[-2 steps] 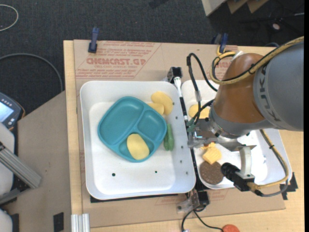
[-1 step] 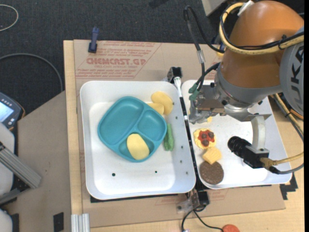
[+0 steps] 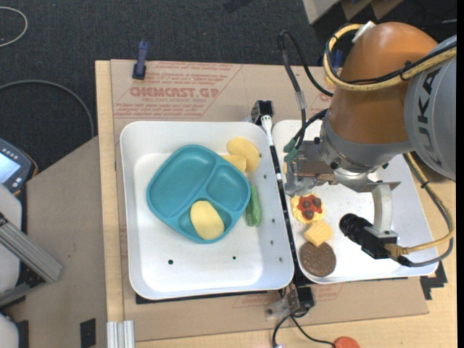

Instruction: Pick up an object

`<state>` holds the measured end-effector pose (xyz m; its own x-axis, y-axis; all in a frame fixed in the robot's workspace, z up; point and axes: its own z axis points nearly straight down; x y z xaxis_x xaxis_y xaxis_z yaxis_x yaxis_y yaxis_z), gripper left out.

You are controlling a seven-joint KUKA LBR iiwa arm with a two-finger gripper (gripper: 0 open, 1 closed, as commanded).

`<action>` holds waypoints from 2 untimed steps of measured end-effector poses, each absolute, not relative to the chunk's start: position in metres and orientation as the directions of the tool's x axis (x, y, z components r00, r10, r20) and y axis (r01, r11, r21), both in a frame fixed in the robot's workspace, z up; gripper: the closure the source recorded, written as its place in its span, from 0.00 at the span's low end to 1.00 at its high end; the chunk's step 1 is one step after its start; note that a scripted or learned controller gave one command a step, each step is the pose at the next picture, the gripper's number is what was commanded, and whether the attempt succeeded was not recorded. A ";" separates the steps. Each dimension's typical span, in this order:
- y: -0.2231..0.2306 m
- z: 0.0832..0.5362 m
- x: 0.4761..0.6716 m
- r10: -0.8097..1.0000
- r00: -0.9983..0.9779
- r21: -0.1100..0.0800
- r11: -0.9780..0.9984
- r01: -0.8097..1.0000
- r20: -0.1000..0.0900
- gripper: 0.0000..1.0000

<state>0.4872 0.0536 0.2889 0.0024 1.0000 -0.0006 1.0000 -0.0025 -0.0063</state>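
End effector (image 3: 304,183): hidden under wrist, grip unreadable | right bin (image 3: 413,256): largely covered by arm (image 3: 377,85)

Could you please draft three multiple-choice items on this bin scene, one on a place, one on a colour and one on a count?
1. Where does the yellow lemon-shaped toy lie?
A. On the teal divided plate
B. In the right bin
C. On the cardboard outside the bins

2. What colour is the round cookie-like disc in the right bin?
A. Blue
B. Brown
C. White

3. How many compartments does the teal divided plate have?
A. One
B. Three
C. Six

Answers: 1 A, the toy sits in the plate's lower compartment inside the left bin. 2 B, the disc near the right bin's lower left corner is dark brown, just below a yellow wedge. 3 B, raised ridges split the plate into three sections.
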 end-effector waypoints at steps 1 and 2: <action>0.004 0.215 0.566 1.000 0.005 0.001 -0.005 1.000 -0.003 1.00; 0.001 0.197 0.549 1.000 0.002 -0.005 -0.002 1.000 0.001 1.00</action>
<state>0.5494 0.0013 0.1973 0.0018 1.0000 0.0006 1.0000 -0.0018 -0.0051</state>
